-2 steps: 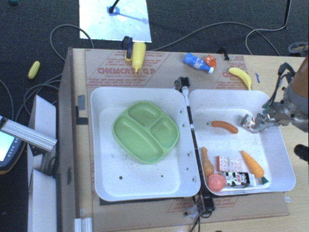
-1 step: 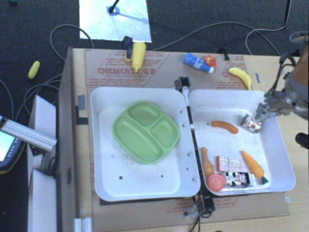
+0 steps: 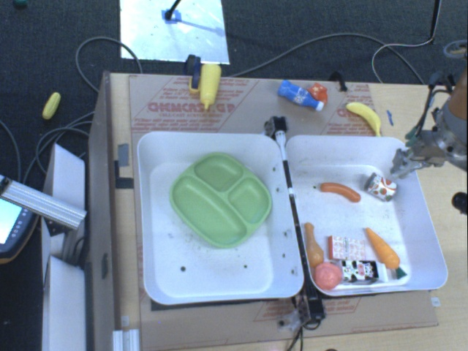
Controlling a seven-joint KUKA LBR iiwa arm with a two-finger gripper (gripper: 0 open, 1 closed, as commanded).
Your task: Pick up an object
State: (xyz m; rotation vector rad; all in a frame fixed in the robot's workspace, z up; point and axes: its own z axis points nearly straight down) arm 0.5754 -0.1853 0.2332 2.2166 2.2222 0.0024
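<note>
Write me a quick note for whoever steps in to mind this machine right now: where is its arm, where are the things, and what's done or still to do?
Tool: low over the right white bin, beside the small white carton with red spots; I can't tell its grip state, and nothing is visibly held.
Right bin contents: carton, orange-red sausage, orange carrot, tan toy drumstick, pink round piece, flat printed box.
Left white bin: green divided plate.
Done: nothing lifted.
Left: grasp and raise one object, likely the carton.

Green divided plate (image 3: 221,199) in left bin (image 3: 157,218); toy foods in right bin (image 3: 424,218).
</note>
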